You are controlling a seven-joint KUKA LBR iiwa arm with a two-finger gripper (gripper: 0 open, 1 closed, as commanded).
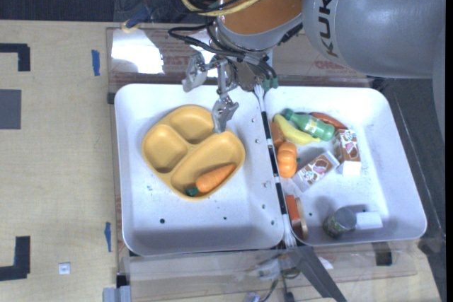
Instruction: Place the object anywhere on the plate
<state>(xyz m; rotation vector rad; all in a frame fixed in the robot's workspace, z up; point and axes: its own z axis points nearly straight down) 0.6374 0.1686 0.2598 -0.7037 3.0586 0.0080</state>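
Nearest the camera, along the front of the right bin [403,152], lay a grey can [340,221] with a small white block [369,219] touching it, and a thin orange-brown piece [296,212] against the divider [272,152] between the bins. Behind the can — farther from the camera in the same bin — sat two printed cartons [333,159], an orange fruit [287,159], a banana [291,131] and a green bottle [311,125] with a red item [331,119] just beyond it.

The yellow divided plate [192,151] lay in the left bin [141,208], near that bin's middle. A carrot [214,178] rested inside the plate's largest compartment, the one on the side toward the camera, its green end toward the plate's front rim. On this evidence the object appeared already delivered to the plate.

The hand [225,112] hung over the plate's rear rim, above the ridge between compartments and apart from the carrot. Its fingers appeared close together, with nothing visible between them — a posture consistent with release.

What seemed to remain was only withdrawal of the arm [368,3] from above the plate; the placement itself looked complete, since any compartment would satisfy the task.
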